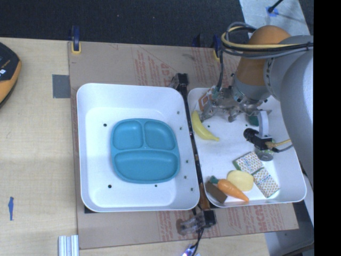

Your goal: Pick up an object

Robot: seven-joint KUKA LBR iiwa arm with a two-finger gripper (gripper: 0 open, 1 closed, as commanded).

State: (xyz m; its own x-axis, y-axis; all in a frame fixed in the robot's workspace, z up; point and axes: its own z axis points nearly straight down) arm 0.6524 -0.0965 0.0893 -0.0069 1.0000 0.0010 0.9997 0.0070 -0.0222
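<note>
The gripper (209,111) hangs low at the right bin's (290,196) 11 o'clock corner, just above the banana (203,128); its grip state cannot be told. A carrot (232,190) lies at the bin's 7 o'clock; a blue plate (145,150) fills the left bin (90,143).

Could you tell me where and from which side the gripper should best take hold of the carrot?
Grip the carrot across its thicker orange middle, coming from above; it lies flat, tapering rightward, near the right bin's front wall, with the yellow fruit close behind.

A blue divided plate (145,150) lies in the left white bin (85,143); brown cardboard (133,63) lies beneath.
</note>
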